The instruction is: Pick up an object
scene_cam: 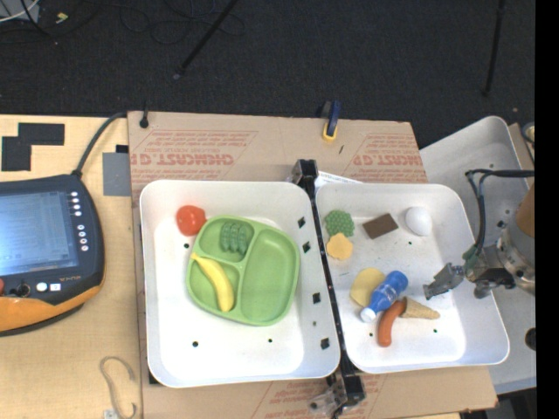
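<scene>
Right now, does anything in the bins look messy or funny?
Nothing looks spilled or broken. The blue bottle lies tipped on its side among piled toys in the right bin, and the banana crosses the green tray's divider.

You're looking at two white bins [166,339]: the left one carries a lime-green divided plate [262,282], a yellow banana [216,282], a dark green veg piece [234,236] and a red-orange tomato [190,219]. The right one shows a blue bottle [387,291], a red sausage [388,321], a brown block [380,226] and a white egg [418,220]. The bench's cardboard [227,151] is tan with red print.

teach pendant [39,243] left of bins | clamp [330,120] on cardboard sheet [262,151] | cables [35,7]
</scene>
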Controlling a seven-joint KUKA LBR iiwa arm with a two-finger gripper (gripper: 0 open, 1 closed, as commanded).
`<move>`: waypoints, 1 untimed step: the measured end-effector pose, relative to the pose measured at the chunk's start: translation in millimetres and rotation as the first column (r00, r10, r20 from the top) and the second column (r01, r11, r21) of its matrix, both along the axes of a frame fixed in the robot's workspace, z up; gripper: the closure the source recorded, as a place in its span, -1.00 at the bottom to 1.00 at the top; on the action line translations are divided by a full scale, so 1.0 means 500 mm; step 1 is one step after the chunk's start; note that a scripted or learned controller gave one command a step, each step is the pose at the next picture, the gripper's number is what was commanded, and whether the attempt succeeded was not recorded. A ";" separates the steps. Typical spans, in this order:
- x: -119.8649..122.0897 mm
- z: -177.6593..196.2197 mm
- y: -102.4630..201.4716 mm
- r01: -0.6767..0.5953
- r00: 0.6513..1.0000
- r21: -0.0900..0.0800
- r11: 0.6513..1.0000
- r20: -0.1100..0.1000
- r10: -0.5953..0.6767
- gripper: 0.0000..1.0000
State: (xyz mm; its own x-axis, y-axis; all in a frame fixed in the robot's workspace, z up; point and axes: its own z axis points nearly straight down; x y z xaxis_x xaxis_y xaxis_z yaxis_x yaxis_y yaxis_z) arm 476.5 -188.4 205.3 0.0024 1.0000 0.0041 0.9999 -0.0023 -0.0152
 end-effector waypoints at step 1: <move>0.005 0.012 -0.001 -0.002 1.000 -0.003 1.000 0.012 0.002 -1.00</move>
State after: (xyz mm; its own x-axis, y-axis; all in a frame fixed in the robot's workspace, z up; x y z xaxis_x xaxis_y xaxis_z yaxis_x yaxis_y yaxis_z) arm 479.1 -188.8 211.1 0.0003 1.0000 0.0015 1.0000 -0.0003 -0.0036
